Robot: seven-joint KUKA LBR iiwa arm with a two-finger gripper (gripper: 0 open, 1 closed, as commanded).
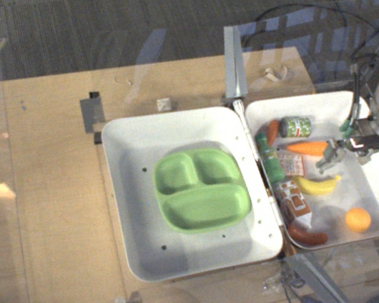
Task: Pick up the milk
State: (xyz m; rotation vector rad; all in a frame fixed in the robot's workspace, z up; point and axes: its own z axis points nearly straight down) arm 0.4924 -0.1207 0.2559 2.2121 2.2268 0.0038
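Milk (291,163) just left of the fingers (331,157), untouched

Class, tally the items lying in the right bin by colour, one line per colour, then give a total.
Orange: 2, carrot and orange
Yellow: 1, banana
Green: 2, can and bottle
Brown: 2, milk carton and sausage
Total: 7
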